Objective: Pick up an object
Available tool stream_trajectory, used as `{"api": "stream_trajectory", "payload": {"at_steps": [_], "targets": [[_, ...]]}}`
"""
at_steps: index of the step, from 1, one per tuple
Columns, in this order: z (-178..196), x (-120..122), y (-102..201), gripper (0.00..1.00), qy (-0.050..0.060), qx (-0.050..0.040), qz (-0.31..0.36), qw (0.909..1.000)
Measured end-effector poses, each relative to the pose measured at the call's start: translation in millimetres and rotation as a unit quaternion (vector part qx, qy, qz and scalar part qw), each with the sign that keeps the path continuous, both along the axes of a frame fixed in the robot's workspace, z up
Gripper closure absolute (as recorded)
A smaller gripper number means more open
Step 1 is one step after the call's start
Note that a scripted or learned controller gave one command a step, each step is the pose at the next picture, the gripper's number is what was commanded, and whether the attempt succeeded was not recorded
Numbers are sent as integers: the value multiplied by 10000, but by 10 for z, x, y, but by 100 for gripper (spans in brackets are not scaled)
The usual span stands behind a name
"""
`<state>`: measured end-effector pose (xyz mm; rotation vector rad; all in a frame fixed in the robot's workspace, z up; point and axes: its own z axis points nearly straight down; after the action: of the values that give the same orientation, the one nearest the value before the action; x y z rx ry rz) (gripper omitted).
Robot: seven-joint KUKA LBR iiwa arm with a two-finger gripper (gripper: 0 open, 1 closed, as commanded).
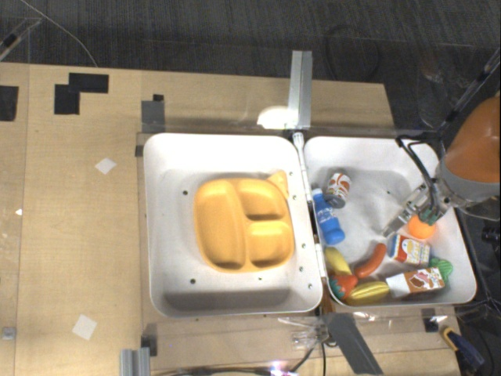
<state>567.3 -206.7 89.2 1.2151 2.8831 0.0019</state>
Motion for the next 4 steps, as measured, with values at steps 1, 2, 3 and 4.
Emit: {"api": "stream_trajectory", "payload": {"at_steps": [1,2,3,4], "targets": [[-14,591,429,0,13,30,-917,9958],[-9,479,851,0,8,37,-1763,9843],[-27,956,1025,0,186,-28,-2257,9740],[77,939,1040,100,249,-33,-2216,9748]]}}
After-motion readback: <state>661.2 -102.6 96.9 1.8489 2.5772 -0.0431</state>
